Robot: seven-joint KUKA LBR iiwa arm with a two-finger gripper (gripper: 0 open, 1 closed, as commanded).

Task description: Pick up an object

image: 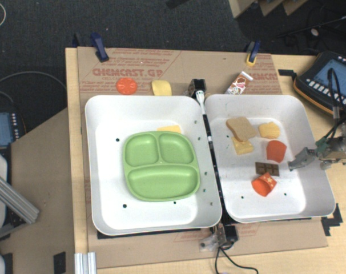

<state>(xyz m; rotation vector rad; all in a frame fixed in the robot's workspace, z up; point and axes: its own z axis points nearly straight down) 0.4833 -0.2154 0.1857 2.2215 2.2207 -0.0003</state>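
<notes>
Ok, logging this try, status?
End effector low at right bin's right side, nothing seen held. Red cup nearest, brown block beside. Path clear.

One fixed camera looks down at a slant from above the bench [81, 233], taking in both white bins [104, 210] from moderate height

From my seat the gripper [301, 160] at the right bin's [310, 207] right edge is too small to read. The green tray [160, 165] hides most of a yellow piece [169, 129].
</notes>
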